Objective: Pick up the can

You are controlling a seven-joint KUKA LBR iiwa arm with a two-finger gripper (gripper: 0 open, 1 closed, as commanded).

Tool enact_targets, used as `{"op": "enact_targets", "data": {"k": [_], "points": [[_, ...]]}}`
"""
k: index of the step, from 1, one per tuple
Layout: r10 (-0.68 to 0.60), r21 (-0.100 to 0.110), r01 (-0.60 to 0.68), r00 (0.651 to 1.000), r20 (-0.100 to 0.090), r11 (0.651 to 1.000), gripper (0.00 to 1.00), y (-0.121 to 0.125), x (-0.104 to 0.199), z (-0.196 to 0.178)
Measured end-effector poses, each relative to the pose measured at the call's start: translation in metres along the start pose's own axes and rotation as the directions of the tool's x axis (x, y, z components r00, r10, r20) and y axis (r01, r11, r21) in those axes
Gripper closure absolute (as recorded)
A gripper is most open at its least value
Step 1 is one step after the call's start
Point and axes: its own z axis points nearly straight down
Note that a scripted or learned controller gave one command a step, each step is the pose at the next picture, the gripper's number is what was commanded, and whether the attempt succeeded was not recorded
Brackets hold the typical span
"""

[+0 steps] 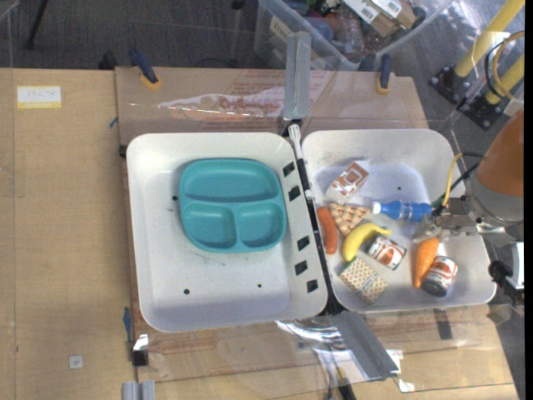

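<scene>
Two small cans lie in the right bin (433, 144). One can (439, 275), with a red label and a silver end, rests near the front right corner beside an orange carrot (424, 257). The other can (386, 252), red and white, lies on its side just under a banana (363, 237). My gripper (450, 220) hangs at the bin's right side, above the carrot's top and to the right of a bottle with a blue cap (402, 211). It is apart from both cans and I see nothing held in it.
The right bin also holds a snack packet (348, 179), a red sausage (329, 230), a waffle (350, 216) and a checkered cracker (364, 277). A teal divided plate (231, 204) sits in the left bin (154, 248). A clear tub of clutter (350, 11) stands behind the bench.
</scene>
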Motion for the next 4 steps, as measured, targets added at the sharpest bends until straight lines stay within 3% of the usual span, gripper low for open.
{"op": "enact_targets", "data": {"k": [1,2,3,4], "points": [[0.028,0.006,-0.027,1.0,-0.002,1.0,1.0,-0.014,0.057,-0.106],[0.161,0.011,-0.161,0.987,-0.002,0.987,1.0,-0.007,0.169,-0.072],[0.153,0.012,-0.153,0.988,-0.002,0.988,1.0,-0.032,0.248,-0.072],[-0.004,-0.024,0.003,1.0,-0.01,1.0,1.0,-0.06,0.363,-0.015]]}}
